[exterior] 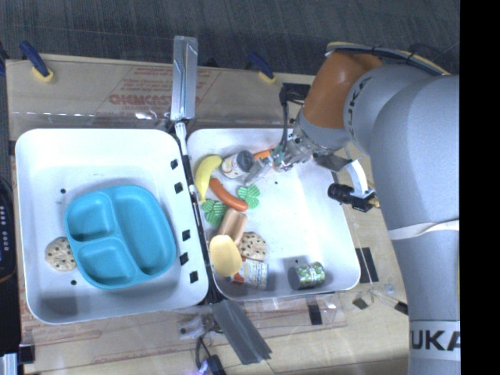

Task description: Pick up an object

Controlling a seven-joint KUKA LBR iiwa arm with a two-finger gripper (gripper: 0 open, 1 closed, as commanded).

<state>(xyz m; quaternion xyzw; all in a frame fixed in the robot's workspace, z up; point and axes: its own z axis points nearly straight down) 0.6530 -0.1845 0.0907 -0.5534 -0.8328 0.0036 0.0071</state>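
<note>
My gripper (280,159) is low in the far part of the right bin (328,217), at its upper middle. Just to its left lie an orange carrot-like piece (262,155) and a small grey can (238,163) on its side. Further left a yellow banana (205,174) lies by the bin's wall. Below it are a red sausage (228,196) and two green leafy pieces (248,192). Nothing visibly sits in the gripper.
Along the right bin's left and near side lie a tan roll (230,223), a cookie (251,245), a yellow chip (225,255), a labelled can (255,273) and a green can (308,273). The left bin (47,155) holds a blue divided plate (121,235) and a cookie (58,253).
</note>
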